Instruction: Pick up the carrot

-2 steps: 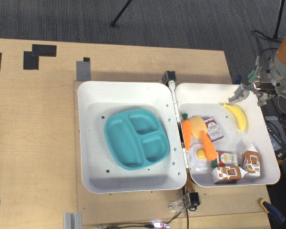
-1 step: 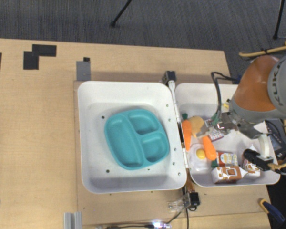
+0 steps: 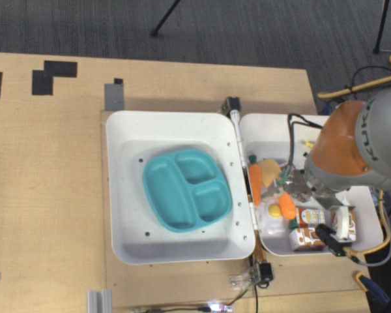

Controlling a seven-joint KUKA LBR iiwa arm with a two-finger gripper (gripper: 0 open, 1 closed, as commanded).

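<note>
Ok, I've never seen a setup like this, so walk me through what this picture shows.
You are looking down at a slant from one fixed camera above a wooden bench. The grey machine with the orange band on the right is a robot arm, and a program moves it. At its end sits a grasping tool, which hangs low over the right bin.

Two shallow white bins sit side by side. The left bin holds a teal plate with three compartments. The right bin holds a jumble of toy food: a long orange carrot lying along its left wall, a shorter orange piece near the tool, something yellow, and a brown and white carton.

The carrot lies in the bin, apart from the tool. I cannot tell whether the tool holds anything.
</note>
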